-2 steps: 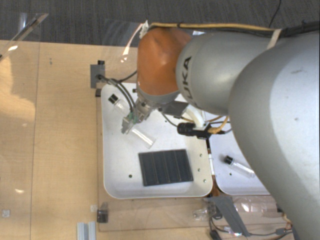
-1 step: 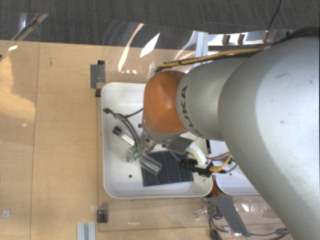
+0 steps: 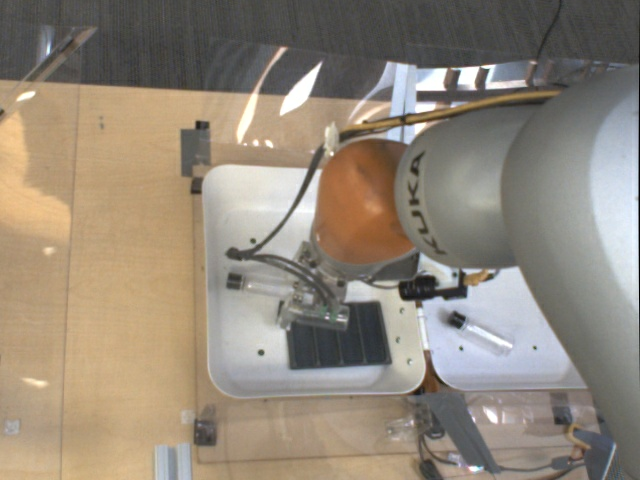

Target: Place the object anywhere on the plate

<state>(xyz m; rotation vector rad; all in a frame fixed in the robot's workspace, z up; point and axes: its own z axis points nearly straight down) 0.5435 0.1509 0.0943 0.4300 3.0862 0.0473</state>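
Tube [image 3: 255, 284] lies just left of our gripper [image 3: 315, 309], off the plate [image 3: 345, 340]. The plate sits right below the gripper. We cannot tell if the gripper holds anything. If it holds nothing, we think the tube never reaches the plate.

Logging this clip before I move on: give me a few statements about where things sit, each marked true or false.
1. The hand hangs over the left bin. True.
2. A dark ribbed plate lies in the right bin. False: it lies in the left bin, near its front edge.
3. A clear vial with a black cap lies in the right bin. True.
4. The plate stands upright against the bin wall. False: it lies flat on the bin floor.
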